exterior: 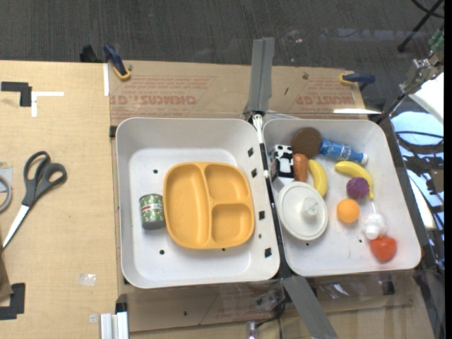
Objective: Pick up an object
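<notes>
Bananas (319, 176) (353, 169), orange (347, 210), lid (303, 210), red fruit (383, 248): all in right bin (402, 182). Left bin (131, 189): tray (209, 205), can (151, 211). Near banana's long axis runs near-far. Gripper state: cannot tell.

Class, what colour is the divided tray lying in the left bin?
Yellow-orange, seen in the camera view: the divided tray lies beside a small can.

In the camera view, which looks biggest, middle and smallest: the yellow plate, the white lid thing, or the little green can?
1. Yellow divided plate
2. Round white lid
3. Green can
The differences look clear.
</notes>
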Available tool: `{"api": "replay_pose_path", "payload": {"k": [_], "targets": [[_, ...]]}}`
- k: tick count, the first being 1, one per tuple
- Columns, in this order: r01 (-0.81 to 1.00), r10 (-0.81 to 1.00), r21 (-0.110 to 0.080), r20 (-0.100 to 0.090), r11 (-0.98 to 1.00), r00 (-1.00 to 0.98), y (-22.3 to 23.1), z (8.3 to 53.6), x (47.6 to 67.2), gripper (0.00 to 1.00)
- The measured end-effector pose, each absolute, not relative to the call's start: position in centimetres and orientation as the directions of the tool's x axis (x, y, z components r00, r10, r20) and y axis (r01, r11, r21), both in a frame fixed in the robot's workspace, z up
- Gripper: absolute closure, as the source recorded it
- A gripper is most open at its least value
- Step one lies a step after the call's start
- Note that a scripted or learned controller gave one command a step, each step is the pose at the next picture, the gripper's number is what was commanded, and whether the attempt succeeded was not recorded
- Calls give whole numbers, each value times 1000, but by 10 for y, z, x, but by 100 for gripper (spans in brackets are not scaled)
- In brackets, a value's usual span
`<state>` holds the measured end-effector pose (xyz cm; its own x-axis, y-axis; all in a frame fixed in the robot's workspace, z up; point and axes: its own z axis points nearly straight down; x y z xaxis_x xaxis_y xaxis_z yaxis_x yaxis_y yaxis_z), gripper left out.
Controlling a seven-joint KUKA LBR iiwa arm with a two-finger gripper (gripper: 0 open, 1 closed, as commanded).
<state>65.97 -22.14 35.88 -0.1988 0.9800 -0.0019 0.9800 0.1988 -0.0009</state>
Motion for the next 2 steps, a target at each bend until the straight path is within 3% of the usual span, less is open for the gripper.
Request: {"api": "replay_pose_path", "payload": {"k": [1, 2], "targets": [[925, 925, 1, -3, 381, -381, -222, 373, 660, 100], [793, 793, 0, -2, 609, -609, -222, 357, 660, 100]]}}
